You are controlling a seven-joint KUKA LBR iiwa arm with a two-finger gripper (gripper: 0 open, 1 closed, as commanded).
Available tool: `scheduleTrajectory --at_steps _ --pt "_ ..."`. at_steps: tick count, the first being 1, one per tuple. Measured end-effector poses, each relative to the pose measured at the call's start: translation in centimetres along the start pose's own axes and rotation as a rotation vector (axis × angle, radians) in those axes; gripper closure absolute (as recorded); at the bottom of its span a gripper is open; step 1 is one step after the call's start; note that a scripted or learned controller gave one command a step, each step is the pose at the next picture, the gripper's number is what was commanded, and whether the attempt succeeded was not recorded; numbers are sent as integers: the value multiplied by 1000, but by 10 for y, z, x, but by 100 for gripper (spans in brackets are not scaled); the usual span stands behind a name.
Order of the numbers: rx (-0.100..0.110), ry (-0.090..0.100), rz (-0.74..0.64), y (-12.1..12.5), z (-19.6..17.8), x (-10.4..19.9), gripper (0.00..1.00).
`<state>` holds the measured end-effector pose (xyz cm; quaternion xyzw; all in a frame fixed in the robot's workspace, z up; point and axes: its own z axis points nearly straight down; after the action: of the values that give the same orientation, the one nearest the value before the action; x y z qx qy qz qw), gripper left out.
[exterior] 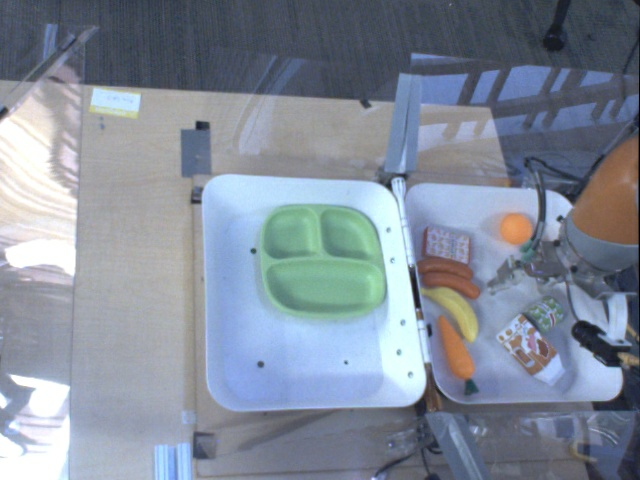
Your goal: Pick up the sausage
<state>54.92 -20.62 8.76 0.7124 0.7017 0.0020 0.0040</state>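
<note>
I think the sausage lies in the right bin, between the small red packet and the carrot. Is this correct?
Not quite. In the camera view, the sausage does lie in the right bin, below the small red packet, but its other neighbour is the banana. The carrot lies beyond the banana.

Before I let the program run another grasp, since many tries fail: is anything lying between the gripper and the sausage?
Nothing visible blocks it. The gripper hangs just right of the sausage, with bare bin floor between them. Neighbours crowd the sausage though: the banana touches its lower side and a small red packet sits just above it.
</note>
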Motion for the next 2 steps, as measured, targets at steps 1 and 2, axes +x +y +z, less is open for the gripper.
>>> scheduleTrajectory --at_steps 1,2 --pt "-1 0 0 0 0 0 0" --pt "-1 0 0 0 0 0 0"
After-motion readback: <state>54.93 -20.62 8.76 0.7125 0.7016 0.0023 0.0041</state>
